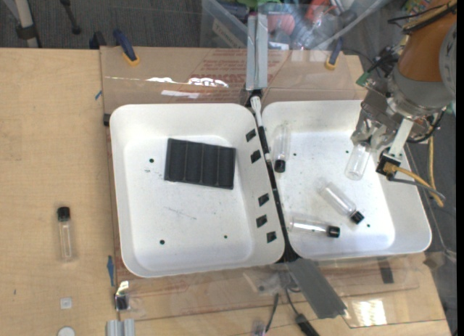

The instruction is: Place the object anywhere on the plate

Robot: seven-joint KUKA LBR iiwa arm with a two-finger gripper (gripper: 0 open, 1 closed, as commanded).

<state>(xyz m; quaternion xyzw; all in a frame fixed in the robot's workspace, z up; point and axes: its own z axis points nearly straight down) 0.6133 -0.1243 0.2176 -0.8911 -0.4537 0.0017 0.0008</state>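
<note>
- Camera view: gripper [360,154] above right bin [406,244], clamped on vial [355,164], hanging upright between fingers.
- Lifted clear, probably for carrying left.
- Three vials [341,203] loose beneath.
- Dark plate [200,162] flat in left bin [134,251], well apart.

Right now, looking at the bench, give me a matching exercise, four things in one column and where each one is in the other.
Things:
1. black ridged plate
2. gripper
3. vial by the divider
4. vial on the wood

Places:
A. bench top, left of both bins
B. left bin
C. right bin's left edge
D. over the right bin's far right side

Pairs: 1-B, 2-D, 3-C, 4-A
</note>
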